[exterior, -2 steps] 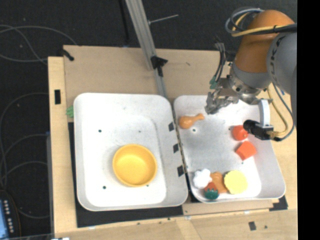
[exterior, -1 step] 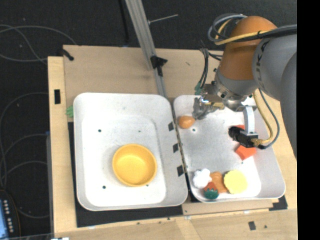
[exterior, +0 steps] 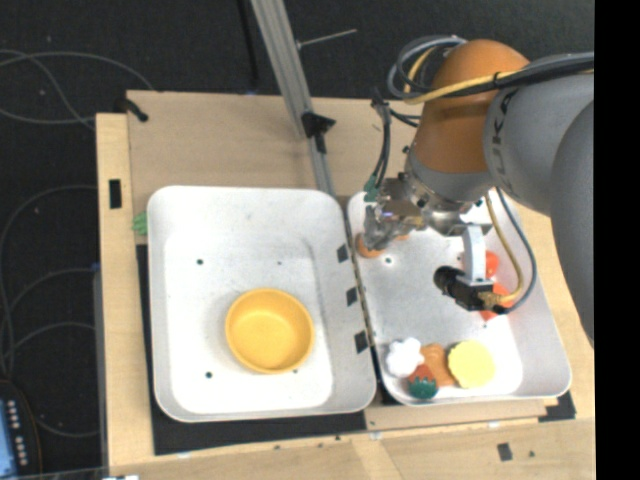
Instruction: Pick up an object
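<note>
My gripper (exterior: 376, 236) hangs low over the far left corner of the right bin (exterior: 430, 318), close to its left wall. A small orange thing (exterior: 368, 251) peeks out just below the fingertips; whether it sits between them is hidden. Along the right bin's near edge lie a white object (exterior: 404, 356), an orange piece (exterior: 433, 358), a green and red piece (exterior: 422, 386) and a yellow round object (exterior: 471, 364). A red-orange object (exterior: 490, 266) rests near the bin's right side, partly behind the arm's hardware. A yellow bowl (exterior: 268, 329) sits upright in the left bin (exterior: 200, 238).
A slanted metal pole (exterior: 290, 68) rises behind the bins, ending near the far edge between them. The bins' shared walls (exterior: 352, 288) run close beside the gripper. The arm's bulk covers the far right of the right bin.
</note>
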You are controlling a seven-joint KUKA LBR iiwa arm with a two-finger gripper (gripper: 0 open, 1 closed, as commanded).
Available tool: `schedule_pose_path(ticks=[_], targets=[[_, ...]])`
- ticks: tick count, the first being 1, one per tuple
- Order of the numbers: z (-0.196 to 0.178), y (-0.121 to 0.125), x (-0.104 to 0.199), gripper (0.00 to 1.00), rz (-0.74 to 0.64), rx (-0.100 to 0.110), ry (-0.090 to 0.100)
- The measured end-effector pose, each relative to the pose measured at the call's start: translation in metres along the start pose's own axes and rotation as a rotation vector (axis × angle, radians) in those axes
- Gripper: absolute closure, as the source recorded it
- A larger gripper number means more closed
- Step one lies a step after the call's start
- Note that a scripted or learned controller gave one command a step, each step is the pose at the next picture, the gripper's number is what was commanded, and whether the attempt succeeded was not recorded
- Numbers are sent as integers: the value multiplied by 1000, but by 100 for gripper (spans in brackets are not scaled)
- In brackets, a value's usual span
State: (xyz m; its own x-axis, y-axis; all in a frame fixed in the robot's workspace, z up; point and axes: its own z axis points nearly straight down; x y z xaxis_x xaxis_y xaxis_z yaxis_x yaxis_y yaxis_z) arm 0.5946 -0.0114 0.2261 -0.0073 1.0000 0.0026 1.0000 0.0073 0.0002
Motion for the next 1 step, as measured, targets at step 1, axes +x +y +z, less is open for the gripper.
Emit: schedule_pose_path(ticks=[1], targets=[[-5,-1,52,100,-2,-2,0]])
